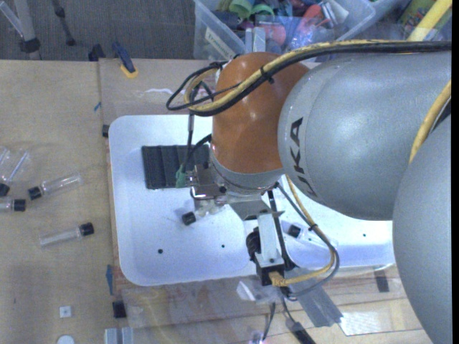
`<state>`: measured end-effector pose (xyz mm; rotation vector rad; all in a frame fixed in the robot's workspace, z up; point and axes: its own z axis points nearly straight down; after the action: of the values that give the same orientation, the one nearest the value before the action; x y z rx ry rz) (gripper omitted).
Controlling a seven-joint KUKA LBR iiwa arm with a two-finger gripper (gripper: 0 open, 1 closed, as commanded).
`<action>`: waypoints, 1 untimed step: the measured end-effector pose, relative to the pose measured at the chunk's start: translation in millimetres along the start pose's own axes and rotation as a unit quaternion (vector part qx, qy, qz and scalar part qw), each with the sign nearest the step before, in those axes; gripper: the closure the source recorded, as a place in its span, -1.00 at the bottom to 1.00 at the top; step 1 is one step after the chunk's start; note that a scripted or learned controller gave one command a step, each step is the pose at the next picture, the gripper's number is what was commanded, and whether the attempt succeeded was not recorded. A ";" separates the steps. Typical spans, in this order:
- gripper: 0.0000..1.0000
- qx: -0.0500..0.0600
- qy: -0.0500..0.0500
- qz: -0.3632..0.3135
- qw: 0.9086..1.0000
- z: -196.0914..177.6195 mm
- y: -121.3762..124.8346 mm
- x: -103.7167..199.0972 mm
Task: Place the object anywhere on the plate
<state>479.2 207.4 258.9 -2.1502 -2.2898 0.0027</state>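
Observation:
A white bin (136,235) lies under the arm. On its far left part rests a dark ridged rectangular plate (162,168). A small clear vial with a black cap (192,216) lies on the bin floor just in front of the plate, close below the metal end of the arm. My gripper (209,195) sits under the orange wrist band, right of the plate's edge and directly above the vial; the wrist hides most of it. A second small black-capped piece (292,229) lies further right in the bin.
Several clear vials with black caps (63,185) lie on the wooden bench left of the bin. A clear tub of colourful toys (287,9) stands at the back. The grey arm covers the right half of the view.

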 end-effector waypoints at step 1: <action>1.00 0.000 0.000 0.281 0.960 -117.0 25.1 12.0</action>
<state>503.6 221.1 375.8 -2.7083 -1.5923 0.0028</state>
